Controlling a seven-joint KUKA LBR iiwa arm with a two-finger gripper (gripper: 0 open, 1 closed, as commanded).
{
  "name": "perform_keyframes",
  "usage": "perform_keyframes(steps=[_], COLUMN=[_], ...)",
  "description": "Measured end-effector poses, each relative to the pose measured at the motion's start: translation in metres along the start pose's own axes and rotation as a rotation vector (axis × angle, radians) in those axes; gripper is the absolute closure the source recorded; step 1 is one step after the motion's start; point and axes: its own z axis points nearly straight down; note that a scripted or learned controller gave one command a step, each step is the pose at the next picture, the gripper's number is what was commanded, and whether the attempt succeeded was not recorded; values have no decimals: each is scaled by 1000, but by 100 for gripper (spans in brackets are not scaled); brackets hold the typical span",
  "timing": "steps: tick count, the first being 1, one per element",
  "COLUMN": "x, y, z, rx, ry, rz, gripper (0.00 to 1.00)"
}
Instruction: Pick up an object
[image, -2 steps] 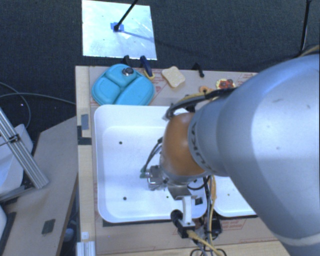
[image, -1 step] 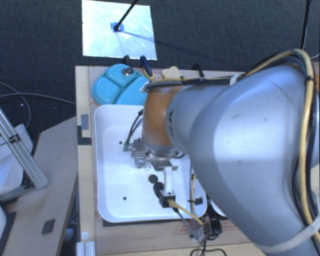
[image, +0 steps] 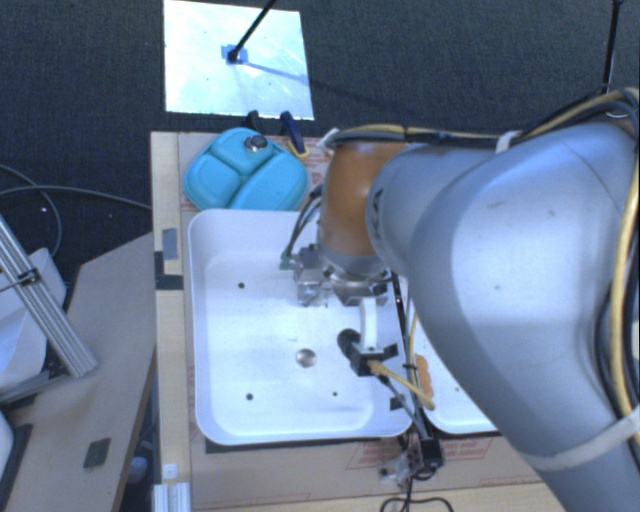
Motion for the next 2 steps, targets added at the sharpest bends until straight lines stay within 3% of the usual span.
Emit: perform_keyframes(steps=[1, 2], x=[24, 27], y=[-73, -32], z=[-1, -141], rx=[-7, -14], ry=[1, 6], rz=[-5, -7], gripper=[100, 100])
